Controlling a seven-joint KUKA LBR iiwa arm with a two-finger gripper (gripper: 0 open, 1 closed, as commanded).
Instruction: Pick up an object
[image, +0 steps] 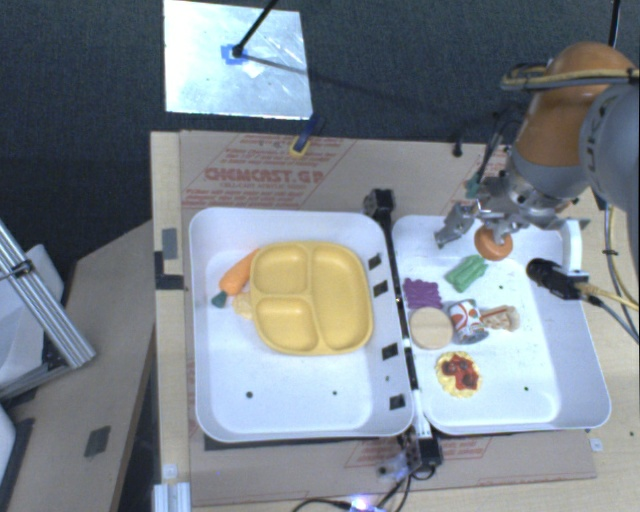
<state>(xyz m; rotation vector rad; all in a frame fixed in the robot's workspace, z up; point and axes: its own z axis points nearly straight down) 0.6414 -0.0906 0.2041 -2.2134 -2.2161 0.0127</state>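
Observation:
My gripper (474, 231) hangs over the far end of the right bin (560, 395) and stands open. One grey finger (449, 229) points down to the left. A small orange round thing (493, 244) sits just under the gripper's right side; I cannot tell whether it is touched. Below it lie a green piece (466, 271), purple grapes (421, 294), a tan round disc (430, 328), a small red and white can (464, 319), a pale brown bit of food (501, 318) and a small pizza slice (459, 373).
The left bin (230, 400) holds a yellow divided plate (305, 297) with a carrot (236, 274) at its left edge. A black divider ridge (393, 300) separates the bins. The grey arm with its orange band (565, 110) comes in from the upper right.

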